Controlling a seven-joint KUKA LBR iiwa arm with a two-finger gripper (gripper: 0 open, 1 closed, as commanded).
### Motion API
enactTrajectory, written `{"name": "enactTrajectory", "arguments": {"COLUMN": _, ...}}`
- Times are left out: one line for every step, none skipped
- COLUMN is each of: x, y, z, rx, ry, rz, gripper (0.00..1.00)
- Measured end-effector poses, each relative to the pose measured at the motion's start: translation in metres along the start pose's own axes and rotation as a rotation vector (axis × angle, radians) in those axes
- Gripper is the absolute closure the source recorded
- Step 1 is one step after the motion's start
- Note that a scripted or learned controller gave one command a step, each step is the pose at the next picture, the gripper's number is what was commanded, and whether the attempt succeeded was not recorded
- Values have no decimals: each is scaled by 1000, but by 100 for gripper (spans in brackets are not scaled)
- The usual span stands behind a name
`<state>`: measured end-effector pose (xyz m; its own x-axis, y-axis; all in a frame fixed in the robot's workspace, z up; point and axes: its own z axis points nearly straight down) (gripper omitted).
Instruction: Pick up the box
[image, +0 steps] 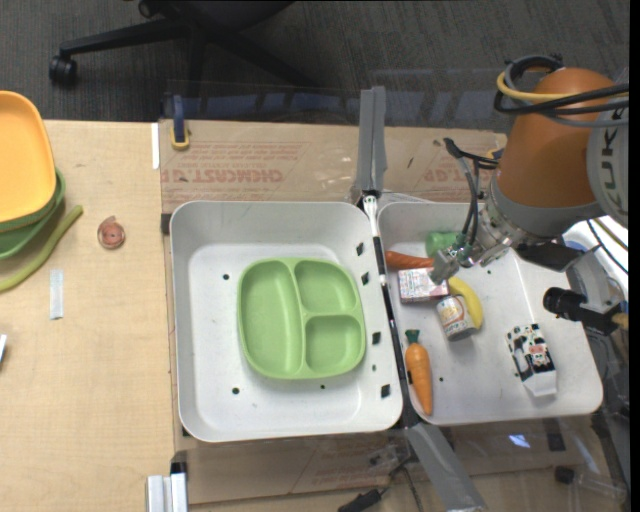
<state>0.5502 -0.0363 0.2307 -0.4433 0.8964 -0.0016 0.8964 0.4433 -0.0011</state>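
A small pink and white box lies flat in the right bin, near its left wall. My gripper hangs just above and to the right of the box, at its upper right corner, below the grey and orange arm. Nothing shows held in it. A yellow banana and a small can lie directly to the right of the box, under the gripper. A white carton with black patches lies further right in the same bin.
An orange carrot lies at the right bin's front left. A red-orange item and a green item sit behind the box. The left bin holds a green divided plate. Cables hang at the far right.
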Motion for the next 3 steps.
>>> {"name": "enactTrajectory", "arguments": {"x": 21, "y": 45, "z": 40, "rx": 2, "ry": 0, "rz": 404, "gripper": 100}}
{"name": "enactTrajectory", "arguments": {"x": 20, "y": 45, "z": 32, "rx": 5, "ry": -1, "rz": 403, "gripper": 100}}
{"name": "enactTrajectory", "arguments": {"x": 21, "y": 29, "z": -39, "rx": 0, "ry": 0, "rz": 5, "gripper": 100}}
